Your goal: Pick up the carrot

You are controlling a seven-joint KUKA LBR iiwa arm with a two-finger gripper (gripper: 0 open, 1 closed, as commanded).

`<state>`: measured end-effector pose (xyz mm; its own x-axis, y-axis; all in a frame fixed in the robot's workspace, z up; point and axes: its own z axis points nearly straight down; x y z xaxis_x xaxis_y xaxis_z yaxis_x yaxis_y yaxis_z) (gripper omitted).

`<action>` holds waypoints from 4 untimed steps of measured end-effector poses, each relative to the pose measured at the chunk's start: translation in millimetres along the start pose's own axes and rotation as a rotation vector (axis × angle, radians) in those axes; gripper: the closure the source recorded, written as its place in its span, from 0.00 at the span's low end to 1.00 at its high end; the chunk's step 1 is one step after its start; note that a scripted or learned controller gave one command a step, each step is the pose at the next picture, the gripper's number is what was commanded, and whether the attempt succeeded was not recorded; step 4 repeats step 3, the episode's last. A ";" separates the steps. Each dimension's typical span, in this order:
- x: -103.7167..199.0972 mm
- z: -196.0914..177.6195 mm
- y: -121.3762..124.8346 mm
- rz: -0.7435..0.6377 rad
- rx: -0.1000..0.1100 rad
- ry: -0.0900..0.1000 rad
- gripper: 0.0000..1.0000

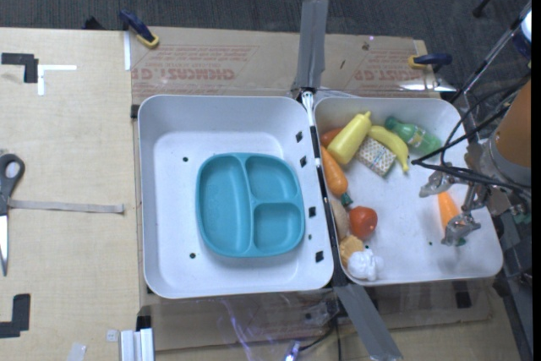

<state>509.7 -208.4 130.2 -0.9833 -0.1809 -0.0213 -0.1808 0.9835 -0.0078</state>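
The camera view looks down on two shallow white plastic bins side by side on a wooden bench. The left bin holds a teal plastic plate with three compartments, lying flat near its middle. The right bin holds the toys: a yellow plastic mustard bottle tilted near the upper left, a yellow banana just beside it, a tan waffle-textured block between the two, and a green plastic bottle behind the banana. A long orange toy carrot with a green stem lies along the left wall of that bin, a red tomato below it, and a small white lump in the lower left corner. A second, shorter orange carrot piece sits near the right side, just beside the two-finger metal gripper, which hangs low over the bin floor there. Its fingers look slightly parted, with nothing visibly clamped between them; the orange piece lies next to them. Grey scissors rest at the bench's left edge.
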 end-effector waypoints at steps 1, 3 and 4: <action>20.6 37.2 -9.3 0.024 -0.007 0.018 0.00; 17.6 27.0 -9.4 0.022 -0.005 0.012 0.00; 17.6 27.0 -9.4 0.022 -0.005 0.012 0.00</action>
